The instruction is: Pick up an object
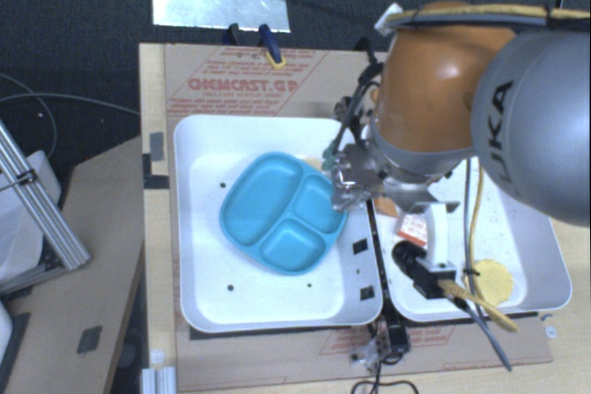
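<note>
Closest to us is the arm (480,97), its orange band and grey shell reaching in from the right and bulking over the far half of the right bin (545,277). It bends down toward the seam between the two bins. The gripper (344,183) hangs at the right rim of the blue divided plate (282,212). From this angle we cannot tell how far it is open, or whether it has hold of anything.

That plate lies tilted across the middle of the left bin (208,300), its three compartments up. Its right edge sits near the wall shared with the right bin. Bare white floor runs along the left and near sides of the plate, so we see the most free room there.

In the right bin, a yellow disc (492,281) lies near the front edge, and a small orange-red packet (413,227) lies just under the wrist.
</note>
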`<state>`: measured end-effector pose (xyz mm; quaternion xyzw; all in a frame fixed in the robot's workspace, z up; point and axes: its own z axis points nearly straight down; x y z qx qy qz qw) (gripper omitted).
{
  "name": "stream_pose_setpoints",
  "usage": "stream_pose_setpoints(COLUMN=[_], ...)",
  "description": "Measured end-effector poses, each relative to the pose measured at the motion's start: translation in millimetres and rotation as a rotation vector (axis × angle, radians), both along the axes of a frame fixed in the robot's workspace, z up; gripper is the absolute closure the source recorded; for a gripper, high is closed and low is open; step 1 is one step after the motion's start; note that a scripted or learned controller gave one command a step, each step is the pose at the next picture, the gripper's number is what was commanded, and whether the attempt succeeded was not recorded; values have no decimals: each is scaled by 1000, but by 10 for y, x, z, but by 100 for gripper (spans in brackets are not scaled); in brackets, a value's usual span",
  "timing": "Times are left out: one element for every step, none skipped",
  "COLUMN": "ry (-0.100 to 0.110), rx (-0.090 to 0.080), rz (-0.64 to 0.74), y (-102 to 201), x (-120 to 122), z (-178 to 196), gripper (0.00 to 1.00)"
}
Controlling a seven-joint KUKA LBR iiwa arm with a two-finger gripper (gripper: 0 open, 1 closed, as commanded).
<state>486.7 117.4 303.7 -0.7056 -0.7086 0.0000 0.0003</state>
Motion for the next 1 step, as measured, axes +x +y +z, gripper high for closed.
stream_pose_setpoints(ry=[-22], rx=[5], rz=[0], y=[-16], x=[209], z=[1513], gripper=[100])
